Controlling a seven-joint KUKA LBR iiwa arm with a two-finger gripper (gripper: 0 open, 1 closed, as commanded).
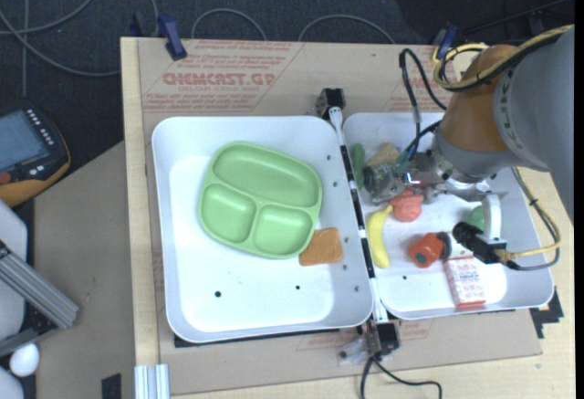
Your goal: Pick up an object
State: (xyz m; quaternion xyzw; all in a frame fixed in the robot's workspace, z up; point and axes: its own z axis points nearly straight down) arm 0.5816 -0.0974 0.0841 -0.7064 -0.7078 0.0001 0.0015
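Gripper (401, 180) down in right bin (520, 292) beside banana (376, 237) (tomato (408, 205) touching). Finger state impossible to tell.

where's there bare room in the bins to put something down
Left bin: bare floor in front of the green plate and orange piece, plus the strip along its left wall. Right bin: crowded, with the banana, tomato, carton and gripper packed close.

Both white bins (182, 205) look smooth, glossy plastic, like the matt-green divided plate (260, 201); the bench (146, 87) is paper-covered.
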